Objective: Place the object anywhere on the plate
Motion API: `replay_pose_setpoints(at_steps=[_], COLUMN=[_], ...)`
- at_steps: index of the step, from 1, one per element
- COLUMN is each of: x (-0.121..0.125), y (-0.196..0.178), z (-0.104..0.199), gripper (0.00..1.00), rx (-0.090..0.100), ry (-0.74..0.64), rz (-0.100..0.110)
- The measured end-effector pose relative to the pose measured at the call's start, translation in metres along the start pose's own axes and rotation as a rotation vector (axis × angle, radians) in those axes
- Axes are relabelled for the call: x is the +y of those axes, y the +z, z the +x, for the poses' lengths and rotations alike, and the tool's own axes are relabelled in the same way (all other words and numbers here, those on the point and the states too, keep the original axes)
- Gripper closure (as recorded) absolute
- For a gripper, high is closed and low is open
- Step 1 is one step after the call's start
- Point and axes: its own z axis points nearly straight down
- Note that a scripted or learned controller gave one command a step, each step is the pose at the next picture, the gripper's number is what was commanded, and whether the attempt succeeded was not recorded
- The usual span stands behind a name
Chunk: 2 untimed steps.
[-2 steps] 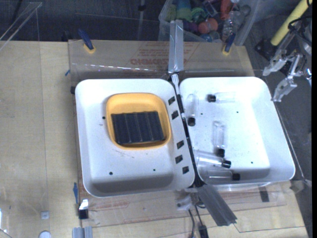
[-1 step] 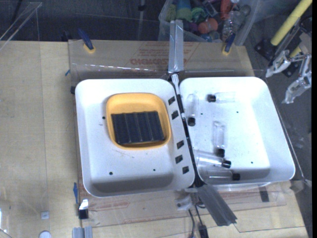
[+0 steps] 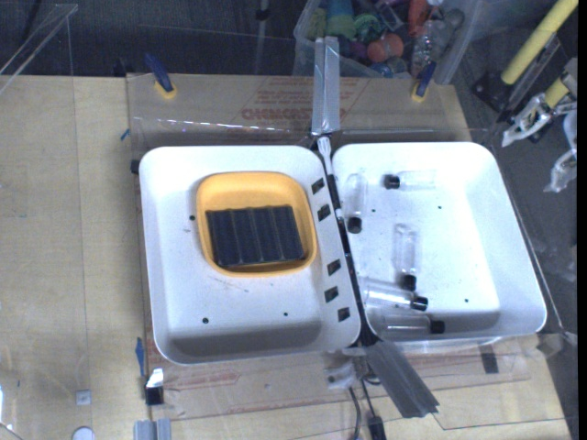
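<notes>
A yellow, rounded-square plate [image 3: 253,185] lies in the left white bin [image 3: 165,246], towards its back. A dark, ribbed rectangular block [image 3: 255,235] lies flat on the plate and covers most of its middle and front. In the right white bin [image 3: 486,246] several clear plastic tubes with black caps lie scattered. One tube [image 3: 404,246] is in the middle, one [image 3: 409,181] is near the back, and others [image 3: 393,294] lie along the front left.
A raised divider with black marks [image 3: 330,236] separates the two bins. A clear box of colourful toys [image 3: 385,16] stands behind the bench. A yellow tube [image 3: 546,26] and white hardware [image 3: 541,108] sit at the far right.
</notes>
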Motion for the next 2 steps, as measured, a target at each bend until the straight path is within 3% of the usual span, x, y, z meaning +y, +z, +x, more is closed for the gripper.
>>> replay_pose_setpoints(at_steps=[1, 2], x=[-0.008, -0.008], y=[0.055, 0.08], z=[-0.017, -0.019], gripper=[0.0, 0.0], rx=[0.003, 0.002], ry=[-0.377, -0.709], rz=[-0.007, -0.009])
